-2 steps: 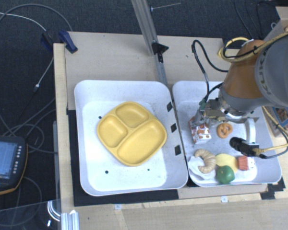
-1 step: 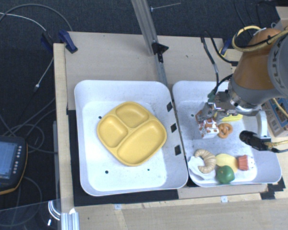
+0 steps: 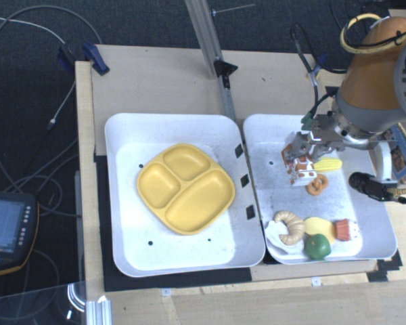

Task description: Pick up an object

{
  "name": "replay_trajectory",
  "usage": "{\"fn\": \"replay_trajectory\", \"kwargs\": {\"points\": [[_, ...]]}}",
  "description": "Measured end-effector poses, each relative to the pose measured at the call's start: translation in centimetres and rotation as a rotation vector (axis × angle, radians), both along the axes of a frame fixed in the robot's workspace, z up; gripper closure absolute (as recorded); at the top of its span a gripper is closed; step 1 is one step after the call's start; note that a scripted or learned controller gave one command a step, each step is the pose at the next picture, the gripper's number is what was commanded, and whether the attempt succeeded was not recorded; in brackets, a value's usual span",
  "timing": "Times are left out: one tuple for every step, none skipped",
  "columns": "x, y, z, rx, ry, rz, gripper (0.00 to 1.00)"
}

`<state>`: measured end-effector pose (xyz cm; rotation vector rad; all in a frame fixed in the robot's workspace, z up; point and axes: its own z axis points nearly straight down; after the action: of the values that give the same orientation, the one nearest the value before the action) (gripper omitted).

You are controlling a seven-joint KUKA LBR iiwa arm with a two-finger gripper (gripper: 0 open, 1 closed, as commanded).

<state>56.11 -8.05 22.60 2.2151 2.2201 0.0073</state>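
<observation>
a: from the camera above the bench, what do you see on the left side?

b: the left shallow white bin (image 3: 122, 181) holds a yellow plastic plate with three compartments (image 3: 185, 188). nothing lies in the compartments, as far as i can tell.

a: and the right side?

b: the right shallow white bin (image 3: 257, 181) carries the small things. near its front edge there is a pale twisted pastry toy (image 3: 290, 226), a yellow round fruit toy (image 3: 316, 226), a green round fruit toy (image 3: 317, 247) and a small orange-red block (image 3: 343, 229), all close together on what looks like a small white dish (image 3: 276, 241). more to the middle lie a yellow corn-like piece (image 3: 327, 164), a small brown pretzel-shaped ring (image 3: 317, 185) and a red and white small box (image 3: 302, 174).

a: where is the tool?

b: the tool (image 3: 303, 153) of the grey arm with the orange band (image 3: 373, 66) hangs low over the middle of the right bin, just above the red and white box and beside the corn piece. i cannot tell if its fingers are apart or together; they are too small and mixed with the objects.

a: so how far is the task?

b: i judge it is at the reaching or grasping step. no object is visibly lifted; all seem to rest on the bin floor. the grasp itself and the lifting are left, most probably on the red and white box.
</observation>
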Motion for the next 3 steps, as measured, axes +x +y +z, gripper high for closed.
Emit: {"fn": "replay_trajectory", "kwargs": {"points": [[0.1,0.0,1.0,0.000,0.004,-0.001,1.00],[-0.7,6.3,0.7,0.005,0.010,0.005,1.00],[-2.8,11.3,0.1,0.004,0.012,0.004,1.00]]}}
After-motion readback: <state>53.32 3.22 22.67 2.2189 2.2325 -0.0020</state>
